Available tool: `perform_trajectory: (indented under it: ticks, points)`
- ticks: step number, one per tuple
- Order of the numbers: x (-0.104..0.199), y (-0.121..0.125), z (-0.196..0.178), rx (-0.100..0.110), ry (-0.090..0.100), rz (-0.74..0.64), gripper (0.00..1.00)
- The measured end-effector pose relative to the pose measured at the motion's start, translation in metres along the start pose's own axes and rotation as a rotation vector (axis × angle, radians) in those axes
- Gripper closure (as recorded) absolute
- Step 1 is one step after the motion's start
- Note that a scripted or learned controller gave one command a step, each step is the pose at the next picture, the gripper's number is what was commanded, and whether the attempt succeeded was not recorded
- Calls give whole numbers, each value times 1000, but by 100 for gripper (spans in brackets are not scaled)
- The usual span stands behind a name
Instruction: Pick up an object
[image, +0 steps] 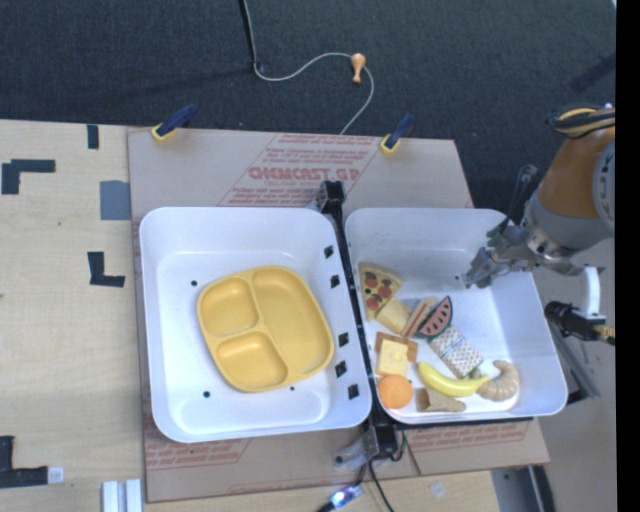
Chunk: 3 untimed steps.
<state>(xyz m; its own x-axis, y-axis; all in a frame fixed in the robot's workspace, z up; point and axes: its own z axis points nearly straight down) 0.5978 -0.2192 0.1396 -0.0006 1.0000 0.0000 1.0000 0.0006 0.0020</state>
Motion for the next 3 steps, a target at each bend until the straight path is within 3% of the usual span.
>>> perform_trajectory:
  ticks: [1, 2, 3]
  points:
    - [2, -3, -63, -3, -1, -1, 100]
    - [2, -2, -86, 0, 0, -1, 100]
    - [62, -8, -92, 3, 2, -6, 100]
